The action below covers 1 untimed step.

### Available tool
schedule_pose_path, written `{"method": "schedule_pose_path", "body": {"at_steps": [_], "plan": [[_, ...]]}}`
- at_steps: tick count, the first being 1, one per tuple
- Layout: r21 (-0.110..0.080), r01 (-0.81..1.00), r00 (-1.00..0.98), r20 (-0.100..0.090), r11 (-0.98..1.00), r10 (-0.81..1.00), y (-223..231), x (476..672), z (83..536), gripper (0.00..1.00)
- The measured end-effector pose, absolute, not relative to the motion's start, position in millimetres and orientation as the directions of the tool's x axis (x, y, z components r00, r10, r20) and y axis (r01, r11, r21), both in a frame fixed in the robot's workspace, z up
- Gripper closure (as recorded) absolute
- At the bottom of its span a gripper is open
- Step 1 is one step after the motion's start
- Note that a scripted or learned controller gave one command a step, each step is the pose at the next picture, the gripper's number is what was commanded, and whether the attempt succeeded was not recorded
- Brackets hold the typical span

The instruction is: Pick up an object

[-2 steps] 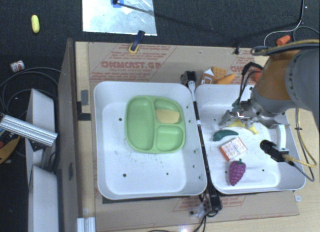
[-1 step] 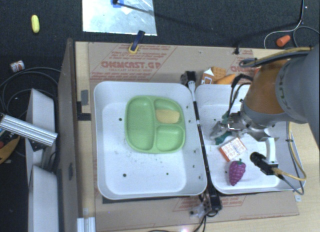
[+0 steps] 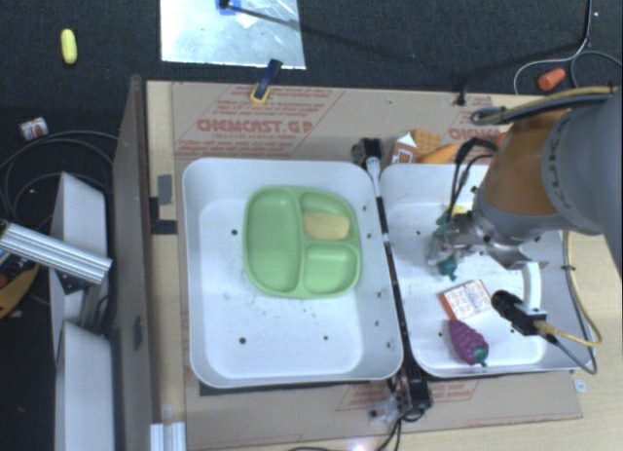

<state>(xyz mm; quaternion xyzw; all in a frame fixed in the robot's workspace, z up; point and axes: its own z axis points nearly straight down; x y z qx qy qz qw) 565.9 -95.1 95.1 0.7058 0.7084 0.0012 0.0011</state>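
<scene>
My gripper [image 3: 446, 256] reaches down into the right bin [image 3: 419, 207], near its middle left. A small teal thing sits right at the fingertips; whether it is held I cannot tell. Just below and to the right lies an orange and white packet [image 3: 464, 299]. A purple, grape-like object [image 3: 467, 341] rests near the bin's front edge. An orange object [image 3: 438, 154] shows at the bin's back rim, partly hidden by the arm.
The left bin [image 3: 224, 342] holds a green divided plate [image 3: 300, 243] with a yellow item [image 3: 327, 226] in its upper right compartment. A black divider strip [image 3: 386, 244] runs between the bins. The arm's grey body covers the right bin's right side.
</scene>
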Motion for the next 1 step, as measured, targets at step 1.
{"method": "schedule_pose_path", "body": {"at_steps": [1], "plan": [[0.016, 1.000, -0.011, 0.002, 0.011, 1.000, -35.8, 559.0, 231.0, 1.00]]}}
